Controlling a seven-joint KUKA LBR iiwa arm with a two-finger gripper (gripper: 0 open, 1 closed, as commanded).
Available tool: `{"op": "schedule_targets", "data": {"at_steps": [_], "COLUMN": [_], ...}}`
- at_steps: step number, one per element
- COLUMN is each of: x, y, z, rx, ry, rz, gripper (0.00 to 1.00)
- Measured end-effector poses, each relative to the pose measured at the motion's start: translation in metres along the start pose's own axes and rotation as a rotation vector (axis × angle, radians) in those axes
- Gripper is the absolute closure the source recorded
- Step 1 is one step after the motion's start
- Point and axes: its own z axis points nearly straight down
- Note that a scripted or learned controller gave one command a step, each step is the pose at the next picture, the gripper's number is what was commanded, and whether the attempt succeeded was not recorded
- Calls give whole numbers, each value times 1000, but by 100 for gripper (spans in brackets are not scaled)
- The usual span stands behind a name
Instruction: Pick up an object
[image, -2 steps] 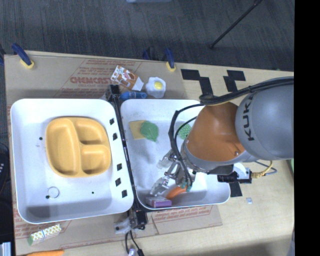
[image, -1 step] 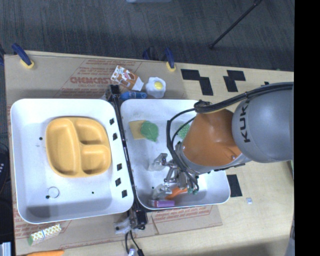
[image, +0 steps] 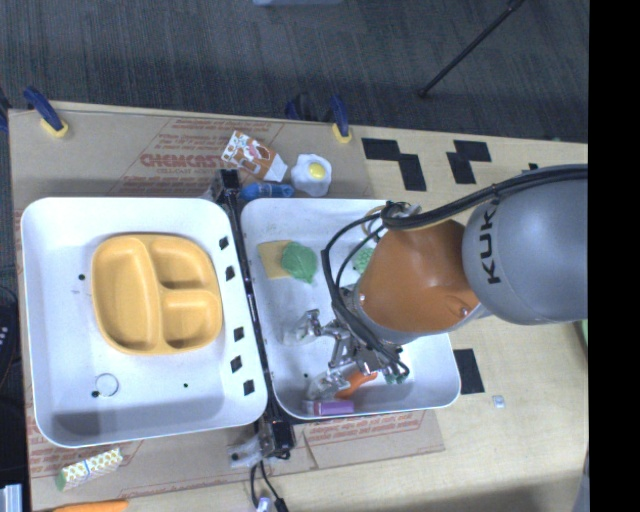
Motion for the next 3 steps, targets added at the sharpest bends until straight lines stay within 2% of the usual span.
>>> {"op": "schedule_targets", "data": {"at_steps": [1, 2, 3], "x": [-80, -139, -172], "y": [-53, -83, -31], "z": [4, 5, 6], "rx": [-3, -5, -7], "ry": [18, 17, 16], "rz": [7, -180, -441], "gripper": [0, 0, 0]}}
